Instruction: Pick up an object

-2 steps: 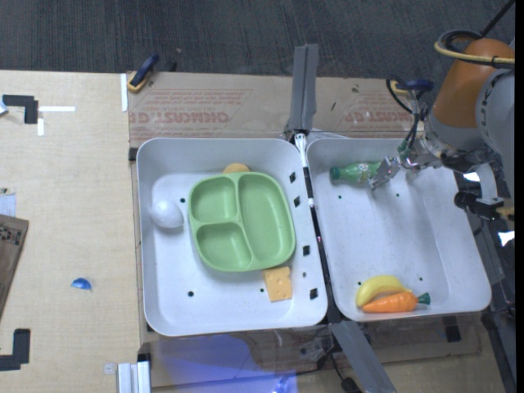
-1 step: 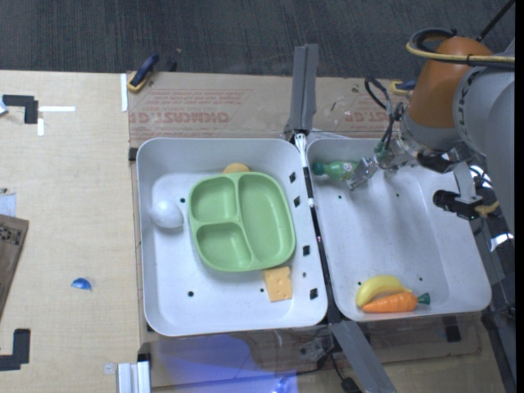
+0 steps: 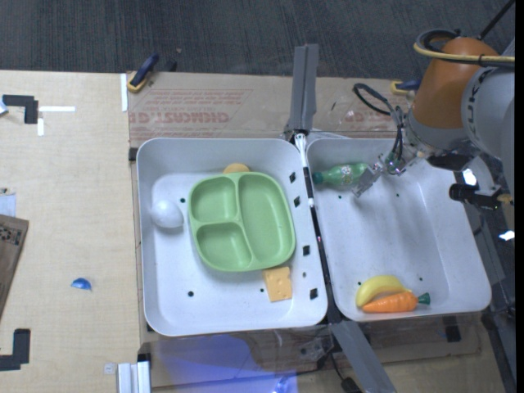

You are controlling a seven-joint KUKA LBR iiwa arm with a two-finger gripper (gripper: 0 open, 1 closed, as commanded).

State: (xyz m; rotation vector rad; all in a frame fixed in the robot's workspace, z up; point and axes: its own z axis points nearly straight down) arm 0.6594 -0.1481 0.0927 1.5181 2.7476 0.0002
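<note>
Two bins sit on the tabletop (image 3: 65, 219); in the right bin (image 3: 409, 236), the hand (image 3: 366, 183) touches a green bottle (image 3: 340, 174), its grip too blurred to tell.

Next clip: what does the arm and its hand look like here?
The grey KUKA arm has rounded grey casing with a broad orange band above the wrist. Black cables loop beside it. Its small metallic hand tapers to slim silver-grey fingers.

Red mirrored lettering on cardboard (image 3: 214, 105) behind bins, not legible
</note>
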